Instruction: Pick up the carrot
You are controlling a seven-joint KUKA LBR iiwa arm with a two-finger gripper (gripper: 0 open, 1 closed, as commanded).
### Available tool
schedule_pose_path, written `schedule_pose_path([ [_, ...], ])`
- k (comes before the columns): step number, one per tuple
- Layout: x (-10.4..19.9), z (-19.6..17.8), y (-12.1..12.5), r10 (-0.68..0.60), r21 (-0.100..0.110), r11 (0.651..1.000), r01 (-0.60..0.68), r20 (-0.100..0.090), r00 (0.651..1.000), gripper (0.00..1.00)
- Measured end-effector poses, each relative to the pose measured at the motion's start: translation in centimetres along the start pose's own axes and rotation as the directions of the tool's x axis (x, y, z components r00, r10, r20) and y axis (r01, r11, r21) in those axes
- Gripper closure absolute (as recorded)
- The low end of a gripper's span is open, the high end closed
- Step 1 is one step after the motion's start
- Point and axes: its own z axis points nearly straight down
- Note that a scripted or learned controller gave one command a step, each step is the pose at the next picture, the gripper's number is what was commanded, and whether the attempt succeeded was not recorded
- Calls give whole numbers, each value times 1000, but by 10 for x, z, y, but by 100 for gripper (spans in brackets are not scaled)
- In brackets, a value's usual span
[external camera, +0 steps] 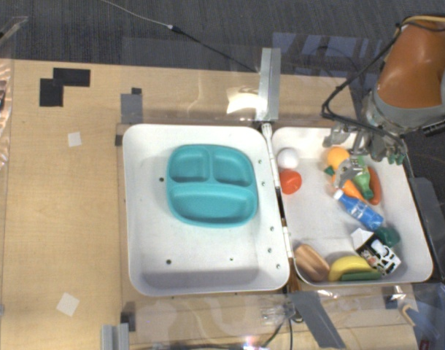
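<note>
Gripper (351, 168), metal and two-fingered, hangs low in the right-hand shallow white bin (416, 217), fingers spread around the green-topped end of the orange carrot (358, 188), which lies right beneath it, not lifted. Just beside it sits a yellow-orange round fruit (336, 156); a blue plastic bottle (360, 211) lies just past the carrot. Well apart, the neighbouring bin holds a teal divided plate (211, 184).

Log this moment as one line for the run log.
gripper: over right bin, at carrot | carrot: in bin, not lifted | tray: left bin
</note>
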Motion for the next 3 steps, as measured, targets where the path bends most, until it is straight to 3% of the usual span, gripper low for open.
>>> schedule_pose_path([
  [1, -18, 102, -13, 133, 1, 991, -133, 9, 991, 0],
  [2, -21, 89, -10, 126, 0, 992, -126, 16, 992, 100],
  [3, 46, 101, -10, -189, 3, 982, 189, 8, 982, 100],
])
